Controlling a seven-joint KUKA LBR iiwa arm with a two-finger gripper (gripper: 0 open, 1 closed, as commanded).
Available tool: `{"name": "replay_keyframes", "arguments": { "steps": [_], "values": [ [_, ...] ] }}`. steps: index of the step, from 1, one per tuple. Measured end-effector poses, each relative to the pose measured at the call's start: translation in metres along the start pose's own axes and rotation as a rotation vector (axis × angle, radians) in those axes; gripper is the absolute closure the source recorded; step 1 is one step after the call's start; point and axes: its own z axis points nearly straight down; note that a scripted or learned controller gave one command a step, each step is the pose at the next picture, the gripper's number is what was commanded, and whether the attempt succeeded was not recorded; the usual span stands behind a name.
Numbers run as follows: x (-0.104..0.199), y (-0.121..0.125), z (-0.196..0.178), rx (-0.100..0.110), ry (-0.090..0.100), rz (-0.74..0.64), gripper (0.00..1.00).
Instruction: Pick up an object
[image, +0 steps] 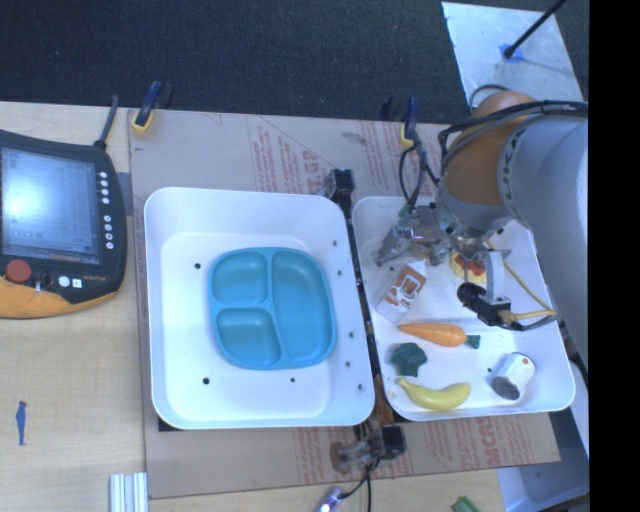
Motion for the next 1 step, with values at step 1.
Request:
{"name": "replay_keyframes", "arguments": {
  "steps": [1],
  "values": [
    [-0.0185,-0.0159,0.0007,0.005,0.002,0.003,0.0]
  ]
}}
